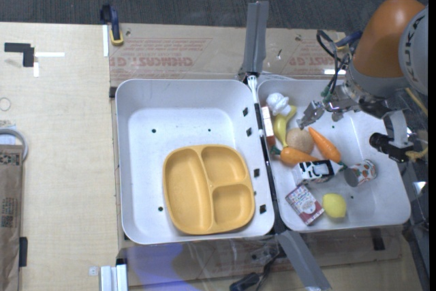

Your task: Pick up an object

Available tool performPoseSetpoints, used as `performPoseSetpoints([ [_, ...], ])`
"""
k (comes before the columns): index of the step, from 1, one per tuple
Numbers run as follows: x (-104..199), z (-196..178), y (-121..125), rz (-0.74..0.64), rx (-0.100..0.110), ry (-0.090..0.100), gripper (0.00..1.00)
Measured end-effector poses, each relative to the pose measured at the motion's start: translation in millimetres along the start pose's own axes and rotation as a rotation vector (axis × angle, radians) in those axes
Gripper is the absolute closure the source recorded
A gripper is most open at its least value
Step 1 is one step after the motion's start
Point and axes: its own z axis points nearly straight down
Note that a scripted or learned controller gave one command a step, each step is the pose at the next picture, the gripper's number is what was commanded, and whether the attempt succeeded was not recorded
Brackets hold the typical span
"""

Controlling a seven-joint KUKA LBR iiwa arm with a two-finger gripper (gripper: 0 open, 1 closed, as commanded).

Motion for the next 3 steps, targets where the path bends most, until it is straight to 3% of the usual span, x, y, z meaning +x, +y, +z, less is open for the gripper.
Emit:
performPoseSetpoints([
  [1, -33.4, 45.0, -19.9, -0.108, -0.010, -0.004, 0.00],
  [2, 3.9, 45.0, -22.5, -0.004, -0.014, -0.006, 0.00],
  [3, 3.9, 45.0, -22.5, -0.004, -0.014, -0.006, 0.00],
])
